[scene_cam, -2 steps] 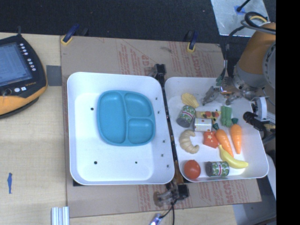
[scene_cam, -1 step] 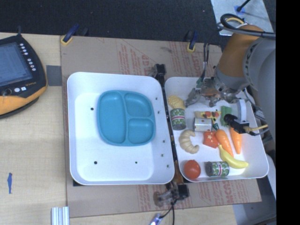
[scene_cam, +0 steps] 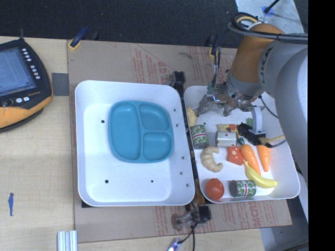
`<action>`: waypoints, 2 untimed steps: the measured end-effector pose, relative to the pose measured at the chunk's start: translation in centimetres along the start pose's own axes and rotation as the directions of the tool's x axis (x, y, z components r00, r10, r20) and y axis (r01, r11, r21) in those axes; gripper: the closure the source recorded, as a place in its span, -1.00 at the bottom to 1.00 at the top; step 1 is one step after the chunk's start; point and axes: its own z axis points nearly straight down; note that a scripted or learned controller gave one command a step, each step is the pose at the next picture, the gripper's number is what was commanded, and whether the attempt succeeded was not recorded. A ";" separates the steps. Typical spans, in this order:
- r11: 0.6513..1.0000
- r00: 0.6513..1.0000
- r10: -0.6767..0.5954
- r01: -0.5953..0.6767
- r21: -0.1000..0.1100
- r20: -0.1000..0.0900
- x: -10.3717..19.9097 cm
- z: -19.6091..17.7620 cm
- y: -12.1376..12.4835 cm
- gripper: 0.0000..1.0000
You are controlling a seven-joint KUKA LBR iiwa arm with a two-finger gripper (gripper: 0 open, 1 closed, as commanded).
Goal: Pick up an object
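My gripper (scene_cam: 215, 107) hangs over the far end of the right bin (scene_cam: 290, 184), its fingers spread open with nothing between them. Just below it lie a green-labelled can (scene_cam: 199, 136) and a small silver tin (scene_cam: 226, 138). A pale yellow piece (scene_cam: 191, 117) rests against the bin's left wall, close to the left finger. Nearer the front are a croissant (scene_cam: 211, 159), a red pepper piece (scene_cam: 235, 156), two carrots (scene_cam: 250, 158), a banana (scene_cam: 260, 178), a tomato (scene_cam: 213, 189) and a second can (scene_cam: 242, 188) on its side.
The left bin (scene_cam: 89, 140) holds a blue divided plate (scene_cam: 140, 130). A teach pendant (scene_cam: 21, 85) lies at the bench's left edge. The grey arm with its orange band (scene_cam: 254, 51) rises along the right side.
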 end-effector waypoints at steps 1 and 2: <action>1.000 1.000 -0.002 0.002 0.001 0.001 -0.1 -1.0 0.0 1.00; 1.000 1.000 -0.002 0.002 0.001 0.001 -0.1 -1.0 0.0 -1.00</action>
